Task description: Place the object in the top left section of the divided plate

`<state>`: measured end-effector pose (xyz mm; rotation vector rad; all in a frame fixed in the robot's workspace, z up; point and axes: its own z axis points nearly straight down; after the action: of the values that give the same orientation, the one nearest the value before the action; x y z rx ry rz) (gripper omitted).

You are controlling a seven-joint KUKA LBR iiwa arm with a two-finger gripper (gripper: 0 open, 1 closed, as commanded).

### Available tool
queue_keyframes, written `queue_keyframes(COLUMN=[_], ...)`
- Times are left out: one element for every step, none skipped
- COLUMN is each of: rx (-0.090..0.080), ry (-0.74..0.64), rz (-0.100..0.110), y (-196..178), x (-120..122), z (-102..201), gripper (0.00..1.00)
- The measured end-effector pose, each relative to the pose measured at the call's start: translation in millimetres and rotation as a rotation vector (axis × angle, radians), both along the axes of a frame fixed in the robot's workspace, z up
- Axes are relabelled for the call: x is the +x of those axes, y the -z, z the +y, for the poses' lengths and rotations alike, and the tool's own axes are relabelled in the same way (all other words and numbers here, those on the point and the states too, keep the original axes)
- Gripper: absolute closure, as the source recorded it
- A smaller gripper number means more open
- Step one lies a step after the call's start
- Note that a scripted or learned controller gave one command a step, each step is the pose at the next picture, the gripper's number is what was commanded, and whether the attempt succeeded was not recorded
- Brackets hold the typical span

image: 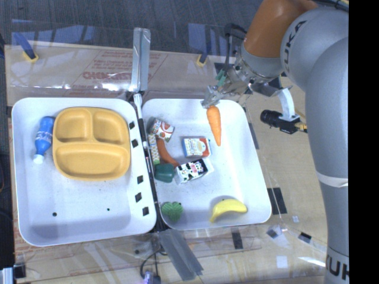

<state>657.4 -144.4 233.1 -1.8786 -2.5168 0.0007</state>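
The gripper (212, 99) hangs over the far edge of the right bin (256, 176), its fingers closed on the top end of a carrot (214, 125). The carrot hangs point-down from the fingertips, its orange body over the far part of that bin, beside a small orange-and-blue carton (195, 147). The grey arm (320, 58) with its orange band reaches in from the right, bulking large over the desk (290, 176).

In the left bin (29, 218) lies the yellow divided plate (92, 143) — two smaller sections along its far side and one long section along its near side. Nothing lies in any of its sections. A blue bottle (44, 136) with a white cap rests just beside the plate's left edge, touching or nearly touching it.

The right bin carries the other things. A small red-and-white packet (162, 129) sits near the wall between the bins, with a brown sausage-shaped piece (165, 152) just below it. A dark green item (164, 172) lies against a black-and-white cow-print carton (193, 170). Nearer the front edge, a green leafy-looking piece (172, 210) sits by the bin's left corner, and a yellow banana (228, 209) lies well apart from it toward the right corner.

The carrot and the plate are well apart — each over its own bin.
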Motion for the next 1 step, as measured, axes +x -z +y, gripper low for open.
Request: queue_keyframes(rx=[0.000], ry=[0.027], rz=[0.003], y=[43.1], x=[-9.4], z=[27.4], gripper=[1.00])
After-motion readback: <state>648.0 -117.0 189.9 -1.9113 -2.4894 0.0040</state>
